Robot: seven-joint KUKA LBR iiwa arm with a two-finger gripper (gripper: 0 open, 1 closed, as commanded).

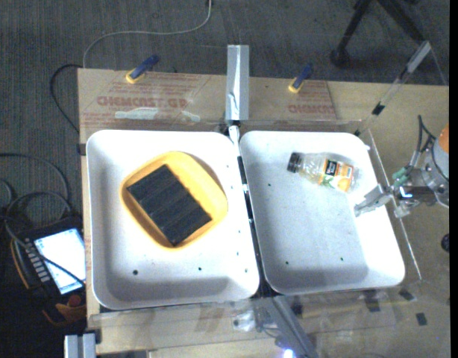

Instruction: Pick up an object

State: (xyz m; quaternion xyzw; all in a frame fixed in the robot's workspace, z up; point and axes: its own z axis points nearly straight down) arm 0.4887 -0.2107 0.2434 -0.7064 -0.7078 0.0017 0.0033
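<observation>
- Hovering over the right bin's (318,274) right rim – gripper (382,198), fingers spread apart, clamped on nothing.
- Lying on its side near that bin's far edge – small juice bottle (323,168).
- Resting in the left bin (110,274) – yellow dish (174,198) with a black slab.

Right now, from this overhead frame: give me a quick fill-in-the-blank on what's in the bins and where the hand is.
1. The small bottle lies on its side in the ____ bin.
2. The yellow dish in the left bin holds a ____ ribbed block.
3. The hand sits at the ____ rim of the right bin.
4. The bottle's cap points toward the view's ____.

Missing words: right; black; right; left
</observation>
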